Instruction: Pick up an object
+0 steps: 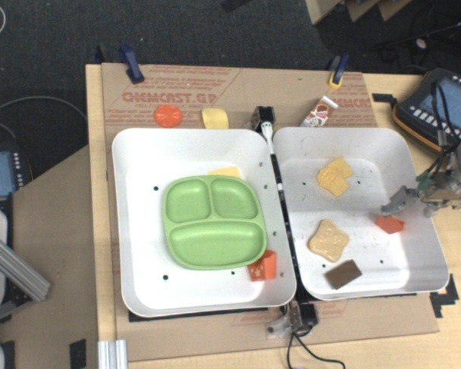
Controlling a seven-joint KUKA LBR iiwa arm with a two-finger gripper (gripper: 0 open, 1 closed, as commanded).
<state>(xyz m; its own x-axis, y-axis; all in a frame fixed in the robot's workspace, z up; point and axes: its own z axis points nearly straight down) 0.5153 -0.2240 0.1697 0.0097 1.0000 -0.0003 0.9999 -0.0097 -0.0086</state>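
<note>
The right bin point(415, 275) holds a yellow cracker point(335, 176), a tan slice of toast point(328, 241), a brown square point(343, 274) and a small red block point(389, 224). In the left bin point(134, 206) lies a green divided plate point(213, 222), with an orange block point(264, 267) at its lower right corner and a yellow piece point(224, 173) peeking out behind it. My gripper point(397, 201) reaches in from the right edge. It hangs low just above and slightly right of the red block, and nothing is visibly held.
On the cardboard behind the bins lie an orange round piece point(167, 115), a yellow piece point(214, 118), a black item point(263, 117) and a wrapped candy point(320, 112). Blue clamps point(131, 64) point(337, 69) hold the board's back edge. A dark handheld device point(438, 114) sits at far right.
</note>
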